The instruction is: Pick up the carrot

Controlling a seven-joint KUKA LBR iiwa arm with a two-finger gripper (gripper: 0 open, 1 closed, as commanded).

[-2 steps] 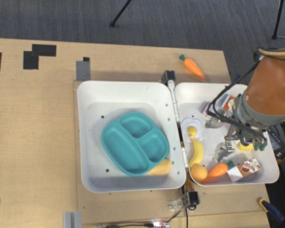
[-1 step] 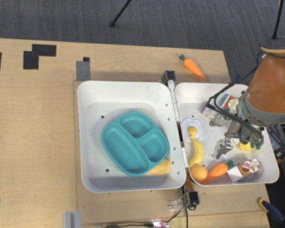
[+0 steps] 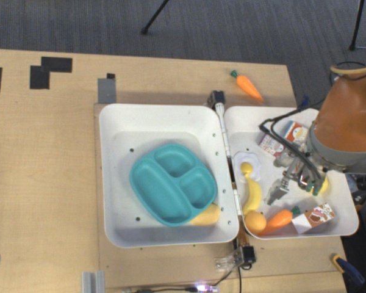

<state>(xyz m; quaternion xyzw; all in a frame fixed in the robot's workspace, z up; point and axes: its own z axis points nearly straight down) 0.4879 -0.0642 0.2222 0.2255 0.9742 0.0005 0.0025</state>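
One carrot (image 3: 279,219), orange with a small green end, lies near the front wall of the right bin (image 3: 348,224), between an orange fruit (image 3: 255,223) and a small carton (image 3: 317,215). A second carrot (image 3: 249,87) with a green top lies on the bare bench behind the right bin. My gripper (image 3: 280,191) hangs low over the middle of the right bin, a little behind and above the bin's carrot and apart from it. Nothing shows in its grasp.
A banana (image 3: 252,191) lies left of the gripper, with a pale round item (image 3: 246,168) behind it. Another carton (image 3: 274,140) sits at the bin's back. The left bin (image 3: 110,163) holds a teal divided plate (image 3: 174,183) with a yellow item (image 3: 206,215) under its edge.
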